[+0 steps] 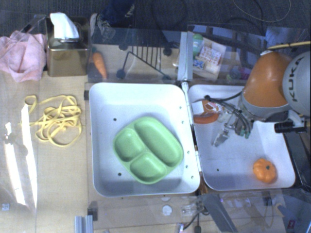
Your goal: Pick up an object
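My gripper [221,136] hangs over the middle of the right bin [282,182], pointing down and to the left, with nothing seen in it. A red and orange object [206,117] lies just up and left of it, against the bin's left wall. A small orange pumpkin-like thing [265,171] rests near the bin's front right corner, well apart from the gripper. The left bin [104,106] holds a green divided plate [148,149] lying flat in its middle.
The grey arm with its orange band [266,80] covers the right bin's back right. Behind the bins lie a carrot [99,65] and a printed packet [209,55]. On the bench at left are a yellow cord [56,119], a pink cloth [22,55] and a tissue box [65,50].
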Robot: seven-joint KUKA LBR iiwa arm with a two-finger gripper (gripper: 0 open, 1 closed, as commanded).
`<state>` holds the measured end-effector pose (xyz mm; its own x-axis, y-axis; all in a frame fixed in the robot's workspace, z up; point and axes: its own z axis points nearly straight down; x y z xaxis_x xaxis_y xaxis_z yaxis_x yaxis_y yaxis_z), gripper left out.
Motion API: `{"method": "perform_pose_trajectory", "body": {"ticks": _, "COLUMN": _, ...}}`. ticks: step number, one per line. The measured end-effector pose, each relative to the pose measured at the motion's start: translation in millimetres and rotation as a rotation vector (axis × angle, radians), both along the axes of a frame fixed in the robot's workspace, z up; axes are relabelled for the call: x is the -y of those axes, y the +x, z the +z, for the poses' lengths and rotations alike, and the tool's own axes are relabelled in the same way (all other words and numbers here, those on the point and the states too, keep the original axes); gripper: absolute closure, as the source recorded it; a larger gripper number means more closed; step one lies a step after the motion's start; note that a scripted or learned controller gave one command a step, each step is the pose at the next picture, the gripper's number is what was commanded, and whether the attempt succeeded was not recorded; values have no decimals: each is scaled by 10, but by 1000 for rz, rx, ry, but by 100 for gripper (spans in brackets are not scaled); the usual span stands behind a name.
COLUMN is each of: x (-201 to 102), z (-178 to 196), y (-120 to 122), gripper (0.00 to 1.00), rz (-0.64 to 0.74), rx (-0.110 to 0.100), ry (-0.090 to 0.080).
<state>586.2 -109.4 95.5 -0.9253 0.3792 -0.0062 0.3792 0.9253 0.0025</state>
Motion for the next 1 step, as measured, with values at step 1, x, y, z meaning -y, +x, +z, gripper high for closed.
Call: {"method": "perform_pose_trajectory", "body": {"ticks": 1, "x": -179, "z": -91, "y": 506, "gripper": 0, "rz": 26, "rx": -54, "ry": 1}}
